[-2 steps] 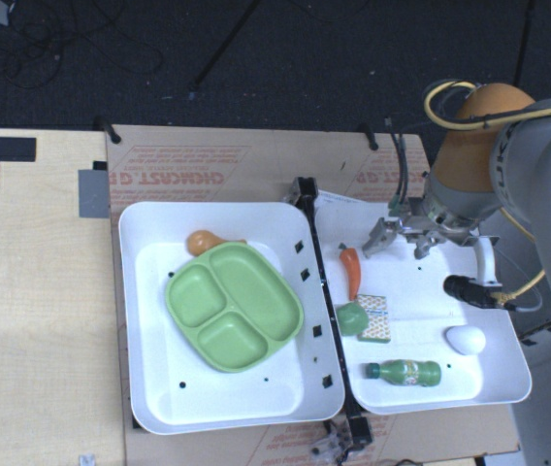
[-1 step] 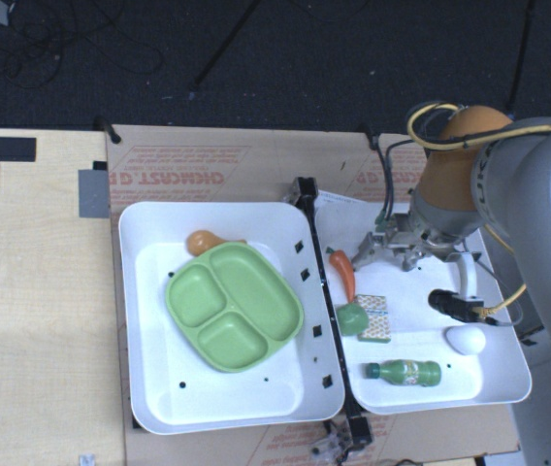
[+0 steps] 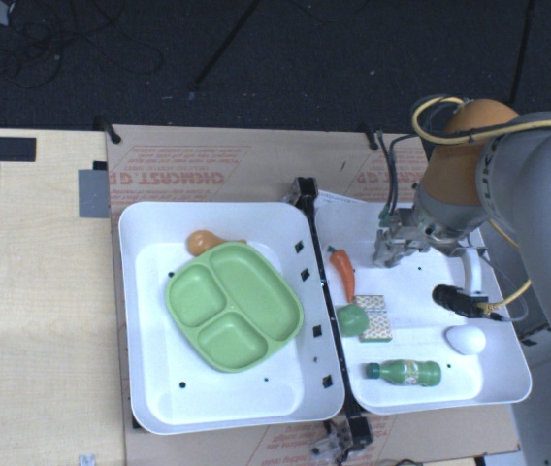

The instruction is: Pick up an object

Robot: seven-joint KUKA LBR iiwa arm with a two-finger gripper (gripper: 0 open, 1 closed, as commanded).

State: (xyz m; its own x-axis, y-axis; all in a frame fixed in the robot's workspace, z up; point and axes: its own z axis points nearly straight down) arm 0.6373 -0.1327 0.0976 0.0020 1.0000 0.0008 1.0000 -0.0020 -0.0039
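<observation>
Objects: one plate (image 3: 234,305), carrot (image 3: 342,271), bottle (image 3: 405,372), egg (image 3: 466,340).

Grey arm (image 3: 523,178), orange band (image 3: 469,168)

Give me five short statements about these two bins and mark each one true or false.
1. The green divided plate lies in the left bin. True.
2. The carrot lies in the left bin. False: it lies in the right bin, near the divider.
3. The green bottle stands upright. False: it lies on its side.
4. The white egg lies in the right bin. True.
5. The gripper is over the left bin. False: it is over the right bin.
</observation>
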